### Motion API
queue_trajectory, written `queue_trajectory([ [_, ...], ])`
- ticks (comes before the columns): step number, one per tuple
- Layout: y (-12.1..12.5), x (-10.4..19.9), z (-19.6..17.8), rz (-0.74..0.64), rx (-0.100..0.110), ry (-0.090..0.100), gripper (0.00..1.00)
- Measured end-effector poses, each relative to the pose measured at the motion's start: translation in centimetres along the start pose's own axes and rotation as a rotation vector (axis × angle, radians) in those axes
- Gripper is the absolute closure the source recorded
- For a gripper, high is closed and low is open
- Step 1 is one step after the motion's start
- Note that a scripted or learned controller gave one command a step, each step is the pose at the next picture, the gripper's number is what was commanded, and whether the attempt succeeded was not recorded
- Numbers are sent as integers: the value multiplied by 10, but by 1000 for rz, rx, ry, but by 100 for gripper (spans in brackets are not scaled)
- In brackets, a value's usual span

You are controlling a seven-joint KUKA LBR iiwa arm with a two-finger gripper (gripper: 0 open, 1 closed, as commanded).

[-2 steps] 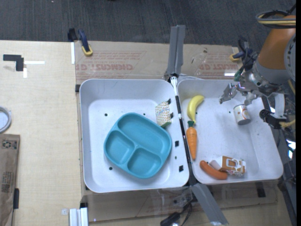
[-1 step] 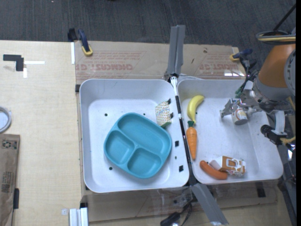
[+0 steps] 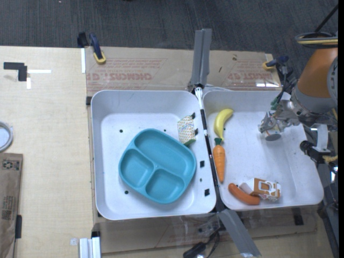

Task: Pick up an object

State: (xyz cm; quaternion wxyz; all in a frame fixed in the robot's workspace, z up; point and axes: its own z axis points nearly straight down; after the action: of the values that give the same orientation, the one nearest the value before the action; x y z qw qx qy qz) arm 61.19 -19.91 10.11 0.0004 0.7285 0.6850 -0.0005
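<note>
Right now the end effector (image 3: 270,128) sits low in the right bin (image 3: 301,198), around 2 o'clock of that bin's floor, over bare white plastic. Can't tell whether it is open or closed; it reads as a small grey blur. Nothing is visibly held.

No object lies directly under it. Nearest candidates: banana (image 3: 222,121) at 9 o'clock from the end effector, near the divider; carrot (image 3: 219,161) at about 8 o'clock, just below the banana, lying along the bin's left wall. Sausage (image 3: 243,194) and small carton (image 3: 266,189) are touching or nearly so at the bin's 6 o'clock edge, roughly 6 o'clock from the end effector.

Left bin (image 3: 99,144) holds a blue divided plate (image 3: 156,166) and a small packet (image 3: 186,129) at the plate's 1 o'clock, against the right wall.

Risks, as I judge them:
- Closing here likely grabs air, since the floor beneath looks bare.
- Banana and carrot hug the wall, so the end effector may hit the rim or divider.
- Sausage and carton crowd each other; a grasp could pinch both or push one away.
- Sausage is round and may roll out.
</note>
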Motion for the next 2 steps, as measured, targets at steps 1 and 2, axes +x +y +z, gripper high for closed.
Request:
queue_trajectory([
  [1, 13, 65, -3, -233, 0, 1, 100],
  [2, 7, 142, -132, -451, 0, 0, 100],
])
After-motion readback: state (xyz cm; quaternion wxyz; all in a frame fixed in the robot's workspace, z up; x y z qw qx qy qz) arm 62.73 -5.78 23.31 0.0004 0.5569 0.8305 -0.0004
